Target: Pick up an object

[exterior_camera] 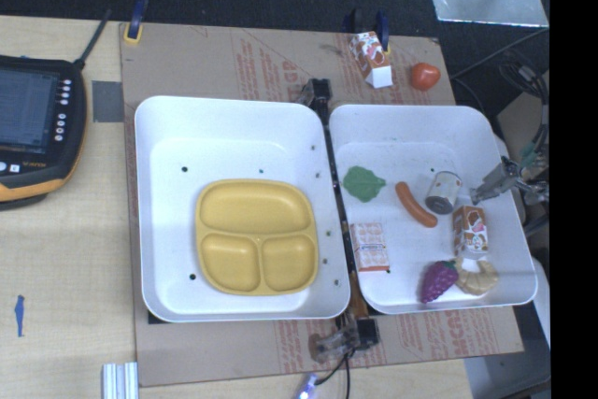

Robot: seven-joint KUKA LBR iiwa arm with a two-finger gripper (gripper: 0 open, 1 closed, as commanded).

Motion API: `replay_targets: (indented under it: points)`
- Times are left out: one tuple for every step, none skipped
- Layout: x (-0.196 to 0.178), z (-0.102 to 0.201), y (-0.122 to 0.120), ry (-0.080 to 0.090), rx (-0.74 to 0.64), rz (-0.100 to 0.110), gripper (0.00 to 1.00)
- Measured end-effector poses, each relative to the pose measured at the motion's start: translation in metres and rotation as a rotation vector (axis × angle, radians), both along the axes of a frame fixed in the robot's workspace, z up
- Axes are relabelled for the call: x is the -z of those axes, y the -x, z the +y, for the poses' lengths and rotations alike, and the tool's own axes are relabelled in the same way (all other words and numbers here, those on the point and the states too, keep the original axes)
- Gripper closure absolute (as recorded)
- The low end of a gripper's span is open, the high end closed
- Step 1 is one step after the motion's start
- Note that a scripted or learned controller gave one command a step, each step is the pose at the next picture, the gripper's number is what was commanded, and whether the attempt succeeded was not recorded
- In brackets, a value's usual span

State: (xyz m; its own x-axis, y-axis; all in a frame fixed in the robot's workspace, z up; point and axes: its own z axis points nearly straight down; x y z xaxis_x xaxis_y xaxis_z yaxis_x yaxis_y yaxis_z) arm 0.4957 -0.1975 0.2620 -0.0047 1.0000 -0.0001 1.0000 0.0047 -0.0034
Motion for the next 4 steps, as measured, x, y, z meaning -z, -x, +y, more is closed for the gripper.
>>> replay_targets:
  points:
    - [0.103,-0.014,-0.037,0.0,-0.001,0.002,0.0]
    - [0.151,-0.017,-0.028,0.008,-0.001,-0.016,0.0]
    - [0.17,0.054,-0.073,0.001,-0.003,-0.002,0.0]
    - [0.16,0.053,-0.073,0.002,-0.004,0.0,1.0]
